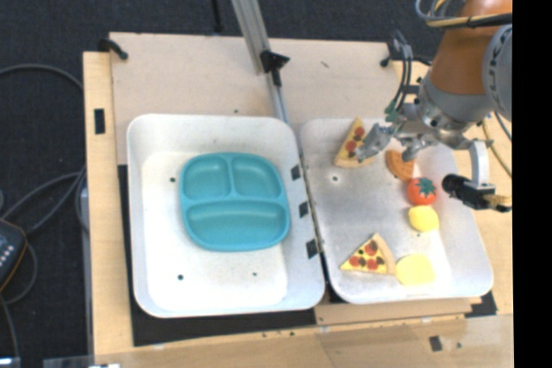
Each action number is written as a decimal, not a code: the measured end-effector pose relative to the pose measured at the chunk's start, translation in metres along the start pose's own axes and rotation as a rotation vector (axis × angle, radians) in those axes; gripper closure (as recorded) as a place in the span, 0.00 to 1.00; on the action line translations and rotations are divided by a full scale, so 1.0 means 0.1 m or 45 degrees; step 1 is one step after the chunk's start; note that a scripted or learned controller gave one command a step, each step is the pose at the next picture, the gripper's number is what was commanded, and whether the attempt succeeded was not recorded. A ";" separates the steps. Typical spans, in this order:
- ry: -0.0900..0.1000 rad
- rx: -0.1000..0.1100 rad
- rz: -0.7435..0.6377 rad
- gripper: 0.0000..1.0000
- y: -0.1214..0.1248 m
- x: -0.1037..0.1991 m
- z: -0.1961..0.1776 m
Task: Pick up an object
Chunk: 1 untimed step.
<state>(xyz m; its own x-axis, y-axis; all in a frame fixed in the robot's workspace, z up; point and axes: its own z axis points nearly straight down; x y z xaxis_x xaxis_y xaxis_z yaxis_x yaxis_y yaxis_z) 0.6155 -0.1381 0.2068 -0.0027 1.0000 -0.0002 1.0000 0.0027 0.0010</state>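
Note:
The right bin [345, 207] holds several toy foods. A pizza slice [351, 142] lies at its far left corner, and an orange-brown piece [400, 166] lies near the far middle. A red tomato [422, 190], a yellow lemon [423, 219], a second pizza slice [369, 256] and a flat yellow piece [415, 270] lie toward the front right. My gripper [393, 144] hangs over the far part of this bin, between the first pizza slice and the orange-brown piece. Its fingers are spread open, with nothing between them.
The left bin [155, 263] holds a teal divided plate [233, 201]. A slanted metal post [250, 13] rises behind the bins. The grey arm with its orange band [466, 56] comes in from the right, and a black part [461, 188] juts over the right rim.

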 end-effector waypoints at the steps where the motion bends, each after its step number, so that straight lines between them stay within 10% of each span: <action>1: 0.000 0.000 0.000 0.00 0.00 0.00 0.00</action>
<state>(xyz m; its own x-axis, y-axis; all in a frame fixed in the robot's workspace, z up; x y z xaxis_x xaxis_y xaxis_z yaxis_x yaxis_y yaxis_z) 0.6155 -0.1380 0.2068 -0.0025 1.0000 -0.0001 1.0000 0.0025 0.0011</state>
